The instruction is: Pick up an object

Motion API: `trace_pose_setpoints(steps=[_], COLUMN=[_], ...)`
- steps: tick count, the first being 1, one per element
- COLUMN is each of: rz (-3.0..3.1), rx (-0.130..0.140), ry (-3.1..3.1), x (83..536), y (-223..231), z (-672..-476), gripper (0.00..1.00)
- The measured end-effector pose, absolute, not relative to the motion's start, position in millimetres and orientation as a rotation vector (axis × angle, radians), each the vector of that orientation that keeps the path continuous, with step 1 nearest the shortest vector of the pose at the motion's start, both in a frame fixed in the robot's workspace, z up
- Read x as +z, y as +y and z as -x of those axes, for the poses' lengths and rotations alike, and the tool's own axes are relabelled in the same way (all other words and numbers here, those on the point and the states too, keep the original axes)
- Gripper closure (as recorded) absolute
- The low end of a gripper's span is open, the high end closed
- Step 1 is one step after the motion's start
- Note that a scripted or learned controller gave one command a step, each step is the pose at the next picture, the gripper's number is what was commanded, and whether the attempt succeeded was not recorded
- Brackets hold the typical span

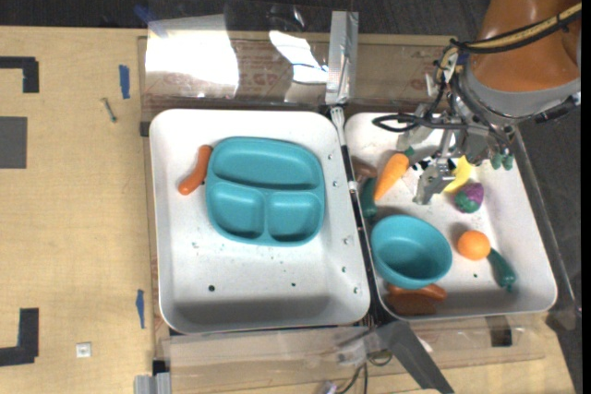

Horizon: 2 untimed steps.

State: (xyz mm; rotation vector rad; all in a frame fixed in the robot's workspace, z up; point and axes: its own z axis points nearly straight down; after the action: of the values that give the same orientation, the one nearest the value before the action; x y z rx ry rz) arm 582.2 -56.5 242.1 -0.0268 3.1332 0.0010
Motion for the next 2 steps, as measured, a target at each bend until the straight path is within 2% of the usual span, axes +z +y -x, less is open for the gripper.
trace_pose_setpoints(steps=[1, 2], rz=[0.077, -0.049], rx=[0.003, 0.002], ry=[3.147, 3.133], x=[107.9, 88.5], y=[-96.0, -116.8], z=[-608.8, -603.7], gripper=[0.00, 0.00])
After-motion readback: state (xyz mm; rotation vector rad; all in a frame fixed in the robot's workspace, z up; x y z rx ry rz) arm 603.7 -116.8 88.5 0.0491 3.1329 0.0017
